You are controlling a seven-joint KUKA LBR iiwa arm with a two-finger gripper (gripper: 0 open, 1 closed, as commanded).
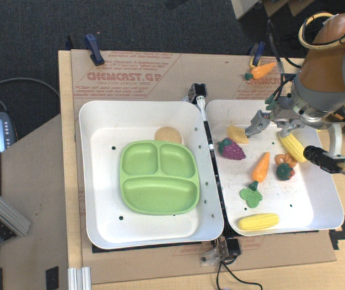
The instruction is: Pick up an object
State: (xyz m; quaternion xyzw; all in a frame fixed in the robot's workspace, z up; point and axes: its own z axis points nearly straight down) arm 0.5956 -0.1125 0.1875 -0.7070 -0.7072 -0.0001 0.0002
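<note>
Toy food items are sitting loose in the right bin (323,213), centre-right of the frame: purple grapes (232,150), orange carrot (260,167), corn cob (293,145), small yellow piece (237,133), green veg (251,196), yellow corn (257,222) near the lower rim, and a green-and-orange cluster (285,169). They are scattered apart, so likely any one counts as the pick target.

Camera view: the arm is reaching in from the right edge, and the gripper (276,123) is hovering over the upper part of the right bin with its fingers spread and nothing between them. It is closest to the small yellow piece and the corn cob, probably lining up on one of those; which one can't be told.

The left bin (93,162) is holding a green divided plate (159,177) with a tan disc (168,135) just behind it. Another carrot (260,71) is lying outside the bins, upper right on the board.
</note>
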